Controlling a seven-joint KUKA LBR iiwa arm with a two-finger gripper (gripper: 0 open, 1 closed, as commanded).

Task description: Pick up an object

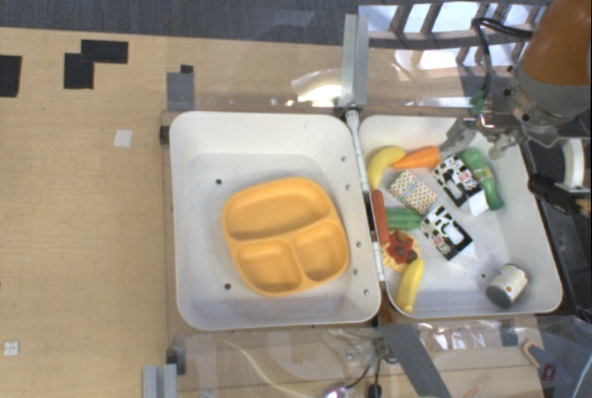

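1. Camera view: nearest, a grey-and-white cylindrical can (507,284) lies in the right white bin (546,294).
2. Left bin (194,202) holds an orange divided plastic plate (285,235).
3. Farther, the claw (481,135) hangs spread, grasping nothing, above a green plastic bottle (485,178).

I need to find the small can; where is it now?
The grey can lies on its side in the right bin's near right corner, apart from the black-and-white carton to its left.

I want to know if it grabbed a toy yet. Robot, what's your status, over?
Gripper above the right bin's far edge, nothing seen between its fingers. Carrot and green bottle just below it. Toys crowded close together.
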